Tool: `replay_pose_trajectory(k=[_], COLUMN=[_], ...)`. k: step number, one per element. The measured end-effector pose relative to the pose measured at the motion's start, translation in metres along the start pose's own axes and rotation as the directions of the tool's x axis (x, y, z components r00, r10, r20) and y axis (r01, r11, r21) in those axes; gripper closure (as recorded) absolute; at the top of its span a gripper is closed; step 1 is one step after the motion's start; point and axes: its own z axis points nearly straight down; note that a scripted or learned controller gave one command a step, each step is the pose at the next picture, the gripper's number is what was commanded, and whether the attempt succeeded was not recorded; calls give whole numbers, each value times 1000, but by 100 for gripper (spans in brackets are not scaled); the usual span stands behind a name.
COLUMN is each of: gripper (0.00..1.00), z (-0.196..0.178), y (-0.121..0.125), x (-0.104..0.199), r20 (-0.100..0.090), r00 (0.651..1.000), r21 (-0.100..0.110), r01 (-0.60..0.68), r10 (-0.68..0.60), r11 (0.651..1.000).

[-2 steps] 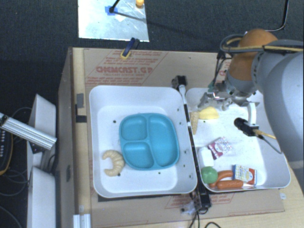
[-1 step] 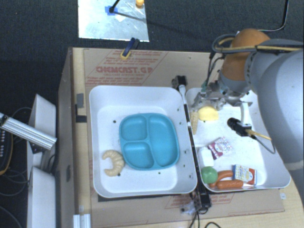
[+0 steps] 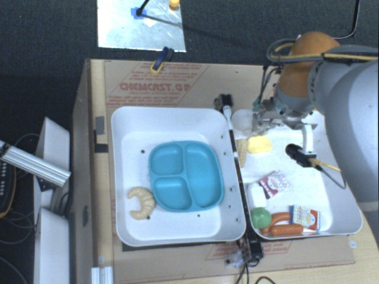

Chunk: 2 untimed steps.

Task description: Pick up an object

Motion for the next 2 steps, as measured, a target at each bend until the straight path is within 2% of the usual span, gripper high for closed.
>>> replay_pose_trajectory(k=[1,2], gripper=[0,0], z=[0,12], y=[0,-2], x=[0,-1], r20=[0,-1], r00=[1000,1000], r21=[0,4], r01=[1,-3], r10=[-1,3], r11=[1000,1000])
